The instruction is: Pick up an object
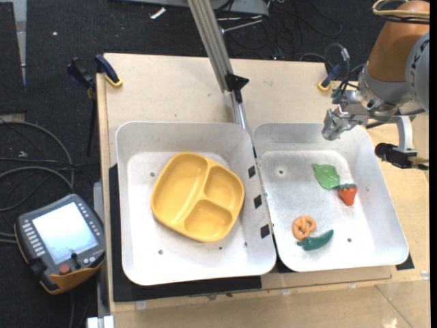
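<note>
Approach step: gripper [332, 130] at upper right of frame, above right bin's [382, 251] far rim. Claw state: cannot tell. Next: descend toward leaf [326, 175] or strawberry [348, 193] below.

A robotics laboratory work cell. A plywood bench [205, 87] stands on dark carpet [48, 19], with clamps [109, 74] fixed at its far corners. Two shallow white bins [136, 149] sit side by side on the bench, beneath a slanted metal strut [212, 33]. An industrial robot arm [403, 46], grey with an orange band, reaches in from the right. A handheld control pendant [58, 241] with a lit screen rests on the floor at the left, and loose cables [287, 12] trail across the carpet behind the bench.
</note>
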{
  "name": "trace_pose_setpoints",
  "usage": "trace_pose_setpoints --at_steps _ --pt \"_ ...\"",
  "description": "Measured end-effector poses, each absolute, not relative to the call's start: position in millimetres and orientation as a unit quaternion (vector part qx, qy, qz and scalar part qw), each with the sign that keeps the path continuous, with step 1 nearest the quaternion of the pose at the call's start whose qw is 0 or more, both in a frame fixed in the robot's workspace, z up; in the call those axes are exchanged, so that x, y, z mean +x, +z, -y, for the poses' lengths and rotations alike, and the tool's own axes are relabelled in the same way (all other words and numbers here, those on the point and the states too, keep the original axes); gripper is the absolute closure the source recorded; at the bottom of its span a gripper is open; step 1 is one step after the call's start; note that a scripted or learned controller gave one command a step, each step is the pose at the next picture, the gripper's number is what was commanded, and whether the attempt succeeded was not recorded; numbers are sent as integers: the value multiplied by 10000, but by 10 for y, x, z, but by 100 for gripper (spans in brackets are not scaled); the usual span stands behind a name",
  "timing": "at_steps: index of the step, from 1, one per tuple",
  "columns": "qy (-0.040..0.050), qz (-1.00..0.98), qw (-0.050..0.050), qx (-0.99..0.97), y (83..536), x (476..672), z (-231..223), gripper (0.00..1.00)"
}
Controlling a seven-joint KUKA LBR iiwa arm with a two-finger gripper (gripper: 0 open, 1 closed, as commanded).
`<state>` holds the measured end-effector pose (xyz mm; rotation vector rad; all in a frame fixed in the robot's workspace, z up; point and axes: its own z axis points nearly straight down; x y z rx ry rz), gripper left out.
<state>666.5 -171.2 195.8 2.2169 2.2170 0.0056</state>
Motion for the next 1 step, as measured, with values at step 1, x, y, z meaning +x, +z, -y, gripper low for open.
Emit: trace_pose_setpoints --at_steps 1 --pt "21 -7078 33 7064 2493 6584 1678 100"
